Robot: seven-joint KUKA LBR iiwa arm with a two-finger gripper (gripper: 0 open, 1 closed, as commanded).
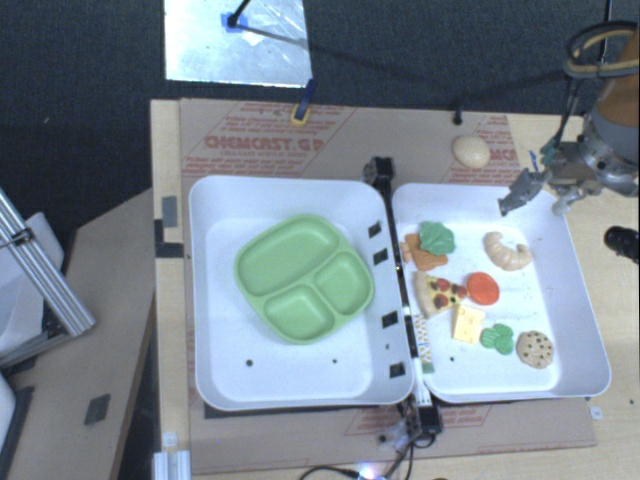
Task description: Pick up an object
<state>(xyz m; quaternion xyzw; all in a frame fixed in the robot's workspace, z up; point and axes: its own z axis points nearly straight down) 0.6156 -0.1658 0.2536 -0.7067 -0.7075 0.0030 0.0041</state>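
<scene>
The right bin (580,298) holds several toy foods: a green leafy piece (436,236) on an orange piece (424,259), a pale croissant (508,252), a red tomato slice (483,288), a pizza slice (439,293), a yellow cheese block (466,323), a small green piece (496,337) and a cookie (535,348). My gripper (542,198) hovers over the bin's far right corner, up and right of the croissant. It is open, with nothing between its fingers.
A green three-compartment plate (304,278) lies in the left bin (215,218). A beige egg-shaped object (471,150) rests on the cardboard behind the right bin. A black divider (395,268) runs between the bins. A shiny sheet (238,26) lies far behind.
</scene>
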